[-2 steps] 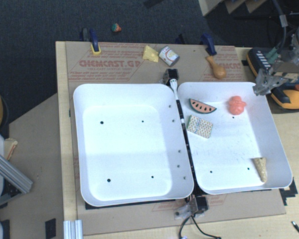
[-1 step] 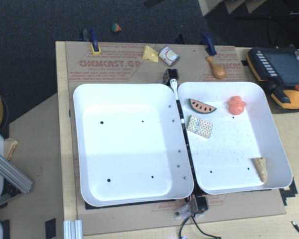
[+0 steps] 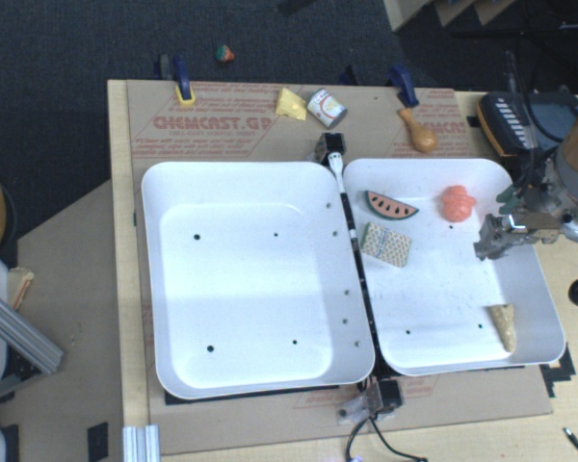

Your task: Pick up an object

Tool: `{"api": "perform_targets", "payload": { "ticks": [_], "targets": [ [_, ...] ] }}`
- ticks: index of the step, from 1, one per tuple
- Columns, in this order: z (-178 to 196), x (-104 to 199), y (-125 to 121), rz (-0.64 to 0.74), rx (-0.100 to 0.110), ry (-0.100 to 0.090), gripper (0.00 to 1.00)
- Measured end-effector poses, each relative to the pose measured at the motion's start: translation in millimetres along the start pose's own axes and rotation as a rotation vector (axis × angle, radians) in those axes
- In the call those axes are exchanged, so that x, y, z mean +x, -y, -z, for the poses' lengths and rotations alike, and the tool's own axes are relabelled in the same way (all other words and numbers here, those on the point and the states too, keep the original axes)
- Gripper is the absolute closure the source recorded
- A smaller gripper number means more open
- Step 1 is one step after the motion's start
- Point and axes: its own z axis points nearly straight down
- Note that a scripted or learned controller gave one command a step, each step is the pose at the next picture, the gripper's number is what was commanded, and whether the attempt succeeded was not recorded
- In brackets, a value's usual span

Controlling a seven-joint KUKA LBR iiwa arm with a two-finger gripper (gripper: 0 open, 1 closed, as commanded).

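Gripper hangs at the right edge of the right bin, mid-right of frame; cannot tell its state, nothing seen held. Nearest candidate: pink-red ball, just up-left of it. Watermelon slice and patterned sponge block lie farther left, a tan cone below.
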Motion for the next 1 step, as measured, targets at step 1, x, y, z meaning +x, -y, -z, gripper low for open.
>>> {"api": "perform_targets", "payload": {
  "ticks": [1],
  "targets": [
    [245.6,8.4,5.2,0.003,-0.042,0.01,1.0]
  ]
}}
